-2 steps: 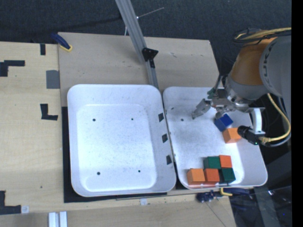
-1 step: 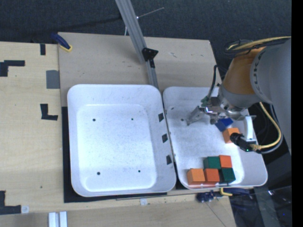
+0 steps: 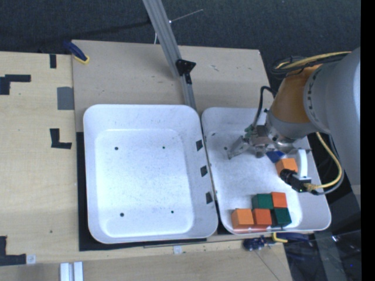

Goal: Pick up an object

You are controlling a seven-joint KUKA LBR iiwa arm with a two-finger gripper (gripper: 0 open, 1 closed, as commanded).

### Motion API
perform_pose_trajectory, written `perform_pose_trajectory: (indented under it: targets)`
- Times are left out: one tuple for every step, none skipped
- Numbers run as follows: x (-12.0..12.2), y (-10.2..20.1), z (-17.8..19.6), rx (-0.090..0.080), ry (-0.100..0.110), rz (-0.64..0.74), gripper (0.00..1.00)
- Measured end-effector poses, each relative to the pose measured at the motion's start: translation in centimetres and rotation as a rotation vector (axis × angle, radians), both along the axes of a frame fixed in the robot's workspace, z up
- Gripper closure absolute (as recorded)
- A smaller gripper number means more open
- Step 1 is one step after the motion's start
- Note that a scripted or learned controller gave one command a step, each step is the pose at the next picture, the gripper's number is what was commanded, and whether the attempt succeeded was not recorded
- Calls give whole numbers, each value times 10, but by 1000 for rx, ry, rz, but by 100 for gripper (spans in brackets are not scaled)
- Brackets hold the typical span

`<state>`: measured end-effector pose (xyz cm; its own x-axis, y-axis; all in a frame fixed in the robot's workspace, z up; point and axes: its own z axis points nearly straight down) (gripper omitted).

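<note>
Over right bin, arm reached in from 3 o'clock, gripper lowered; finger spread cannot be told; blocks clustered at 6 o'clock.

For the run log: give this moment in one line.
arm: over right white bin | gripper: above bare floor | small orange and green blocks: near corner, untouched

Wide open floor across left bin. Open floor too in right bin, middle and upper left. Blocked along that bin's near edge by cluster of blocks. Crowded at right wall by arm, cable, orange block. Slanted pole over table behind bins.
</note>
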<state>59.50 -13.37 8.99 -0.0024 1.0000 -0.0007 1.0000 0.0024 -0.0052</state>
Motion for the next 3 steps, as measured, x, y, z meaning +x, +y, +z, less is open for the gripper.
perform_pose_trajectory:
  targets:
    - [1, 1, 11, 1, -2, 1, 100]
    - [-4, -1, 55, 0, -8, -1, 100]
    - [-3, 10, 106, 1, -9, 1, 100]
